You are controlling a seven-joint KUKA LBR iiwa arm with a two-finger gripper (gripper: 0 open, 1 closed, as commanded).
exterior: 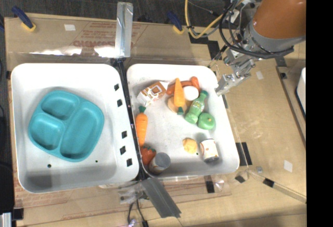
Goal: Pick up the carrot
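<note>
Carrot [141,126]: small toy, orange tapered body, green tuft at the top end, lying lengthwise flat on the floor of the right bin [171,129], close against that bin's left wall, about halfway down it. A second orange carrot-shaped piece [178,93] lies in a cluster at the right bin's upper middle, beside a green bottle [195,110] and a small printed box [152,92]. Near the right bin's front wall: grey can [162,160], red item [148,154], yellow lump [190,144], small jar [209,150]. Gripper [229,83] hangs over the right bin's upper right corner, holding nothing; how far open, cannot tell. Left of the right bin, left bin [31,168] holds a teal divided plate [65,125].
</note>
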